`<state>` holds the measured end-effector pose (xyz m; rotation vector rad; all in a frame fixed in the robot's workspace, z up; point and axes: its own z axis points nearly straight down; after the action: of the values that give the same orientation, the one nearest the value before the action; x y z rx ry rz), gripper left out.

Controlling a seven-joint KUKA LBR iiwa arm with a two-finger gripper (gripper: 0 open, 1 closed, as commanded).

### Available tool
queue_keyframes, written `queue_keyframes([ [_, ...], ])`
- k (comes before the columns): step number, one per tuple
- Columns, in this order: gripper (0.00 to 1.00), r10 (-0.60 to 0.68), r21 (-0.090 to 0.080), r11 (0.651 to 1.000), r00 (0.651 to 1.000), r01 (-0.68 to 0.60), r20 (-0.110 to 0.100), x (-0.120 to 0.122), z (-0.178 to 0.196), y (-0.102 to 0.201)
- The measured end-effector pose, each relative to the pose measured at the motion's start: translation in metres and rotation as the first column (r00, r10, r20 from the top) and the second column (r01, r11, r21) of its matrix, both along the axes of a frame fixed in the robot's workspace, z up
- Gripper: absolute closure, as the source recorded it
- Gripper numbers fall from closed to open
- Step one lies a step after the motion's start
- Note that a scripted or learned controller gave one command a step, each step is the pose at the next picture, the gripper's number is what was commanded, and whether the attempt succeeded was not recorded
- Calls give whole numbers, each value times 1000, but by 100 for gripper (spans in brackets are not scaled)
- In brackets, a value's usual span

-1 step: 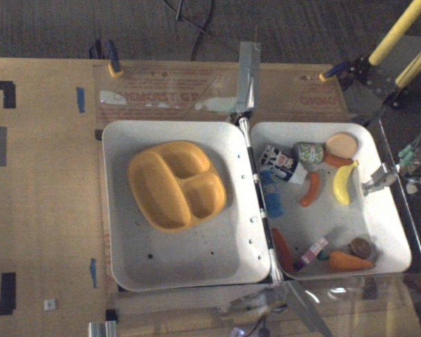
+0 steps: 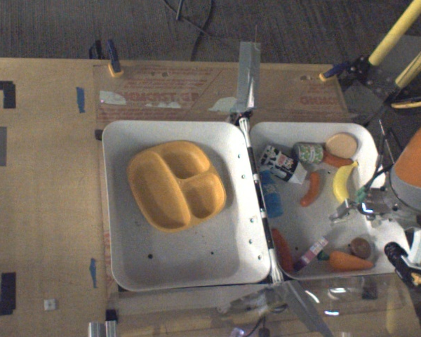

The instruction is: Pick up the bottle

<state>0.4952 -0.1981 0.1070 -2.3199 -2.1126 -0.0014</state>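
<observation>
My gripper (image 2: 351,208) hovers over the right bin (image 2: 295,220), just beside the banana (image 2: 342,181); I cannot tell how it is set. The bottle (image 2: 313,250), a slim smooth cylinder, lies flat near the bin's front wall between 2 glossy carrots (image 2: 350,261), so I judge reaching it needs care.

- The scene is viewed by a single fixed camera set above the tabletop (image 2: 42,188), looking down at a slant.
- Both white bins are taken in whole: the left bin (image 2: 126,258) near the middle, the right bin (image 2: 302,220) toward the right.
- Dark floor (image 2: 70,12) is seen along the top edge.
- The arm (image 2: 410,177) is cut off at the right edge.
</observation>
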Motion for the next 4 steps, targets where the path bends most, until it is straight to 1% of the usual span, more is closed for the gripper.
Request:
queue_keyframes([
  [1, 0, 4, -3, 1000, 1000, -4, 5, -15, -21, 17],
  [2, 100, 2, -3, 1000, 1000, -2, 8, -15, -11, 17],
  [3, 100, -149, -4, 989, 989, 149, 3, 3, 13, 26],
  [4, 100, -120, -5, 993, 993, 120, 4, 103, 115, -10],
])
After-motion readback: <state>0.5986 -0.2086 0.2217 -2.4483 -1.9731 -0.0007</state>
